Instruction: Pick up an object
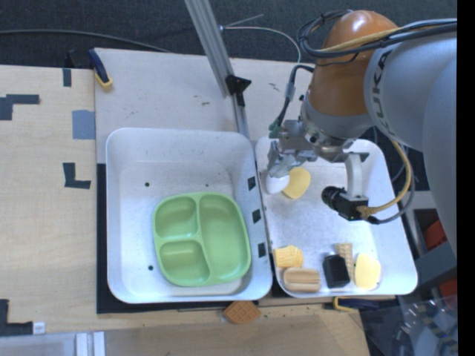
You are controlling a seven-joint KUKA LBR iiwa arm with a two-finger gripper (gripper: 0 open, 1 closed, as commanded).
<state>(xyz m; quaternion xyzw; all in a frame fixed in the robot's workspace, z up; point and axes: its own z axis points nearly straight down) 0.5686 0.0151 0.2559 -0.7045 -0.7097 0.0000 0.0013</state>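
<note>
My gripper (284,166) hangs over the back left corner of the right bin (315,228), under the grey arm with its orange band. A pale yellow, rounded food piece (297,184) lies right at the gripper's tip, beside a small white piece (274,185); whether it is gripped is hidden by the wrist. Along the bin's front edge lie a yellow ridged piece (289,256), a tan bun (301,279), a black block (335,270), a small cone-like piece (344,251) and a yellow lemon-shaped item (367,271).
The left bin (133,199) holds a green divided plate (200,239). A brown cookie (241,312) lies on the bench in front of the bins. A slanted metal pole (215,47) rises behind the bins. A black cable plug (341,202) dangles from the arm.
</note>
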